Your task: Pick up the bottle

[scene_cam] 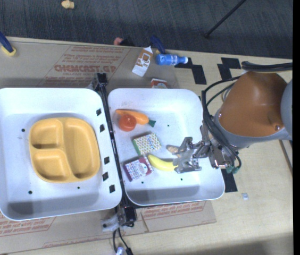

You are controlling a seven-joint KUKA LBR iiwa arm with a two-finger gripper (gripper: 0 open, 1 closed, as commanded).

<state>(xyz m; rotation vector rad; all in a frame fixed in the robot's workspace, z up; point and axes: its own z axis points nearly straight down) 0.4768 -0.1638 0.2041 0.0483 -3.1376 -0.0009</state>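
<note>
We see a cardboard-covered bench (86, 62) bearing two white bins. The gripper (184, 155) sits low in the right bin (192, 102), its jaws spread, holding nothing. The banana (162, 163) lies just beside the fingertips; the bin's right wall is close behind. The blue bottle (168, 60) lies outside, well beyond the far rim. Bare floor opens toward that rim.

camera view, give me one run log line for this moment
task: pick up bottle | gripper: low in right bin, beside banana | bottle: lying on bench behind bins, not held | left bin: yellow tray
</note>
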